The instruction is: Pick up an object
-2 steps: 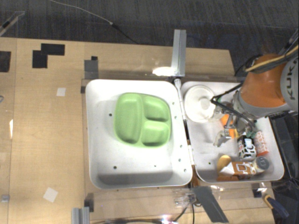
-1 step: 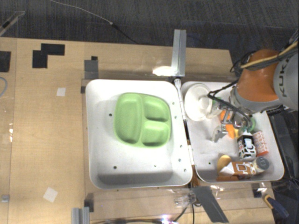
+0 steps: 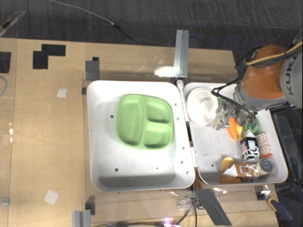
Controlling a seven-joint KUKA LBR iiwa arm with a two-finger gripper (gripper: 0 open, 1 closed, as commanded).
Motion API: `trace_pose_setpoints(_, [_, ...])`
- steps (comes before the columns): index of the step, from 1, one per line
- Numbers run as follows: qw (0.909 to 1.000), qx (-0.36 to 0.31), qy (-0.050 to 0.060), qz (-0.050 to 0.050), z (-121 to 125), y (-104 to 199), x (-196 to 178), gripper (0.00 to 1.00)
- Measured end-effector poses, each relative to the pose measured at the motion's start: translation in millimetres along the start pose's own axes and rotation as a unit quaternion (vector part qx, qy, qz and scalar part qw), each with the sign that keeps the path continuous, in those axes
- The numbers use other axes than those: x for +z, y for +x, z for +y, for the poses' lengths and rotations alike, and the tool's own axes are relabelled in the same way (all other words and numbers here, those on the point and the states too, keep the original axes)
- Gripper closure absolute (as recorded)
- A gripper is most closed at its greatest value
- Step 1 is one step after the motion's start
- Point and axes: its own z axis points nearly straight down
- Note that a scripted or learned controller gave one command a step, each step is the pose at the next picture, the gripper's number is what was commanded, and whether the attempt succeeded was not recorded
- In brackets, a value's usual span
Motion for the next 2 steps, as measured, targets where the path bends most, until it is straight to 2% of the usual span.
trace_pose_setpoints(1, [1.0000, 0.000, 0.000, 0.001, 0.0, 0.5, 0.1, 0.00])
trace_pose_setpoints(2, [0.9999, 0.014, 0.000, -0.002, 1.6, 8.5, 5.1, 0.00])
